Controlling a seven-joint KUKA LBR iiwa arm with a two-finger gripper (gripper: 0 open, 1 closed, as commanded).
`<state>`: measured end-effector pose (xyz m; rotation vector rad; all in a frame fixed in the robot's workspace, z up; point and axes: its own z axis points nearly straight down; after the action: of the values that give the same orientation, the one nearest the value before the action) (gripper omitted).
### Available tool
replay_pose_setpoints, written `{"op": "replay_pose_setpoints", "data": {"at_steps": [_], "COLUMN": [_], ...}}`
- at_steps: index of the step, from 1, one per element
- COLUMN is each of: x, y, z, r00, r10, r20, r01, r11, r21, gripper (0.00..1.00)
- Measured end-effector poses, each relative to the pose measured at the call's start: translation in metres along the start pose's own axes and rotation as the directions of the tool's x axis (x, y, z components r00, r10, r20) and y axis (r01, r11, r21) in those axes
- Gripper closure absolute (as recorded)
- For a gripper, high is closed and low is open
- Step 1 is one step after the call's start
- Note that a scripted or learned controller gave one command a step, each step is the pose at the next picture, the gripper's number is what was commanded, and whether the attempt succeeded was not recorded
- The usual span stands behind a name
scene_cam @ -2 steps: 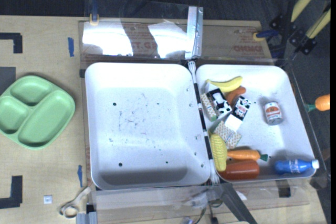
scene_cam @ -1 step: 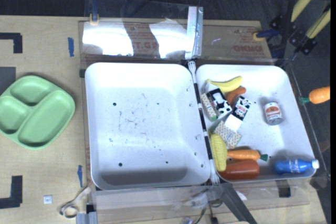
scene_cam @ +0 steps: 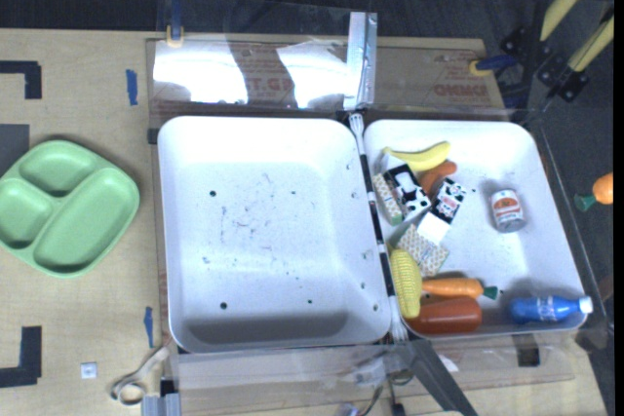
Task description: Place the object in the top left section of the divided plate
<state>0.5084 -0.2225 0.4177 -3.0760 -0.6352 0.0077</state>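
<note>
Over on the left of the light wooden counter (scene_cam: 88,63), well apart from the 2 bins, sits the pale green divided plastic plate (scene_cam: 65,207), its 3 sections showing only bare green, the top left one included. Beside it to the right is the shallow white left bin (scene_cam: 255,229), speckled with faint marks on its floor. All the small things lie in the shallow white right bin (scene_cam: 531,253), so whichever of them is the task's object is there, far from the plate. Near that bin's back left corner lies a yellow toy banana (scene_cam: 425,154), with 2 black-and-white patterned blocks (scene_cam: 407,191) just below it and a beige patterned block (scene_cam: 425,249) lower still. A small white can with a red label (scene_cam: 507,209) stands apart toward the right. Along the dividing wall lies a yellow corn cob (scene_cam: 406,281), touching an orange toy carrot (scene_cam: 454,287) and a dark red sausage-shaped piece (scene_cam: 448,313). A blue plastic bottle with a white cap (scene_cam: 542,309) lies on its side in the front right corner. Whether the jaws are released or clenched, I cannot tell.
</note>
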Motion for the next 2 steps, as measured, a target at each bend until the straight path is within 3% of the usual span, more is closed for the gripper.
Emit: {"op": "replay_pose_setpoints", "data": {"at_steps": [1,2], "x": [0.0,0.019], "y": [0.0,-0.074], "z": [0.0,0.057], "r00": [1.0,0.994], "r10": [0.0,-0.107], "r20": [0.0,0.002], "r01": [0.0,0.107], "r11": [1.0,0.994], "r21": [0.0,0.003], "gripper": [0.0,0.0]}}
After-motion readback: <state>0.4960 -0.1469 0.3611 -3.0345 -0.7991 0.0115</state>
